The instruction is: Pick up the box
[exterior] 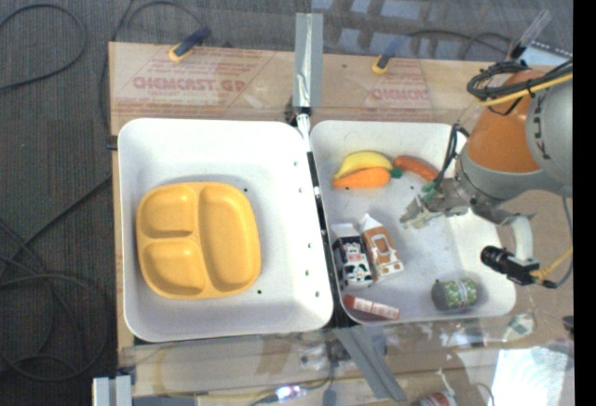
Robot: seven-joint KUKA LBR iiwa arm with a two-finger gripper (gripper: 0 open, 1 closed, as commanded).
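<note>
My pincer (pixel 424 209) hangs over the right bin (pixel 484 139), in its right half, pointing left and down, and from up here I cannot tell whether it is open or closed; nothing shows gripped in it. Behind it my grey arm (pixel 549 139) with the orange band (pixel 498 143) comes in from the right edge, black and yellow cables looping over the top of it. Just left of my pincer, near the middle of the bin, there's the box (pixel 381 248), a small carton in white and orange lying on the bin floor, tilted a little, apart from my pincer. Touching its left side is a second small carton (pixel 351 263) with dark printing, hard against the bin's left wall. Nearer the front edge lies a flat red and white packet (pixel 371 306), and to the right of that, in the near right corner, a greenish round lump (pixel 454 293). On the far side of the bin I see a yellow banana (pixel 364 161) with an orange piece (pixel 362 179) tucked against it, and a carrot-like orange piece (pixel 415 167) just to their right. Over on the left, the other white bin (pixel 158 139) carries a yellow divided tray (pixel 197 238). Both bins sit on the desk (pixel 186 78), a brown board with two clamps at the far edge.
</note>
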